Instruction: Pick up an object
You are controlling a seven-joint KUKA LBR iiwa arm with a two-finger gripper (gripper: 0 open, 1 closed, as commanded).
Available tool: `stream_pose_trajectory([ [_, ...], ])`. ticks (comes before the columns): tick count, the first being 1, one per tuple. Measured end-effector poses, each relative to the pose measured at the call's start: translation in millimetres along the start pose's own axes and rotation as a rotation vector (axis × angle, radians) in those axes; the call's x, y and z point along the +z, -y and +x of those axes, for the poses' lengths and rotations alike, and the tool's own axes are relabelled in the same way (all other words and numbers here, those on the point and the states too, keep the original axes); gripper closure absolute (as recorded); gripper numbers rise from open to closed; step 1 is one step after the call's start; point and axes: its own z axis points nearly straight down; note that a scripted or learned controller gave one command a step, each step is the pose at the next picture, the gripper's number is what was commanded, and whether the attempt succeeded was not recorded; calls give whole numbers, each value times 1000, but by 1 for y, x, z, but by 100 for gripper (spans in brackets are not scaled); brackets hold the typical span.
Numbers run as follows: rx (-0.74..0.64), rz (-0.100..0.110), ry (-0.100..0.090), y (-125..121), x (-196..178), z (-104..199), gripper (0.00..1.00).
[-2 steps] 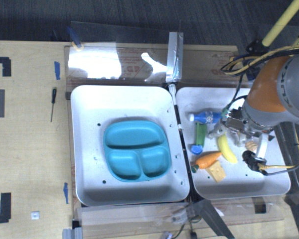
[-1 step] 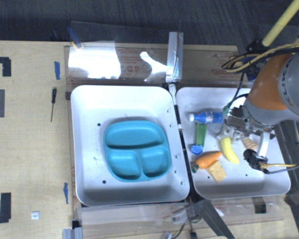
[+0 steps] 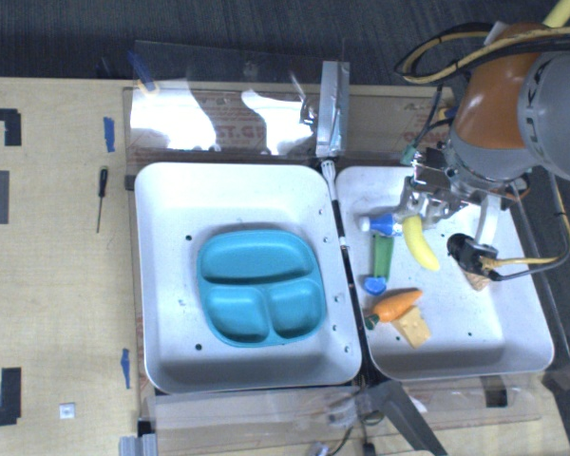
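On a pale wooden worktop (image 3: 47,293), two shallow white bins sit side by side, the left bin (image 3: 171,198) bearing one glossy blue three-compartment tray (image 3: 260,285), the right bin (image 3: 513,340) one curved yellow banana (image 3: 420,244) just below the end effector (image 3: 429,202), grip state unclear.

We see two bins side by side: a divided tray (image 3: 259,285) lies in the left bin (image 3: 161,207); the right bin (image 3: 513,335) holds a banana (image 3: 420,244), marker (image 3: 381,255), carrot (image 3: 396,305) and block (image 3: 414,328) (all toward its left side).

a blue divided tray (image 3: 259,286) lies in the left bin (image 3: 161,217).
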Motion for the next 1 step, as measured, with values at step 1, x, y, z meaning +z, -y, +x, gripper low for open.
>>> stream_pose_trajectory([
  [1, -354, 7, 4, -15, -11, 36, 100],
])
